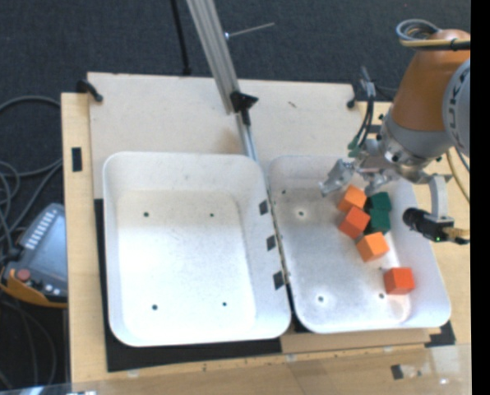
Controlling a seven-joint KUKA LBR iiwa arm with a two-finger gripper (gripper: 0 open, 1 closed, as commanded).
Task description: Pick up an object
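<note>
The tabletop is a pale wooden board, and its front edge at 6 o'clock is the closest thing to us. On it sit two flat white bins side by side. The left bin has only small dark dots on its floor. The right bin holds all the blocks, and they sit in its right half. Closest to us, near the bin's 5 o'clock corner, is one orange block by itself. A little way from it toward 11 o'clock is a lighter orange block. Above that is a tight bunch: a red-orange block, another orange block touching it at 12 o'clock, and a dark green block pressed against their right side. The tool hangs over the top of the right bin, just beside the bunch at about 11 o'clock from it. The tool's tips are grey and blurry, so you cannot tell how wide they are spread, and no block can be seen between them. The arm comes in from 2 o'clock, with its orange part up high. A silver metal pole slants up from between the bins toward 12 o'clock. Black cables and a handheld controller lie on the dark floor at 9 o'clock.
</note>
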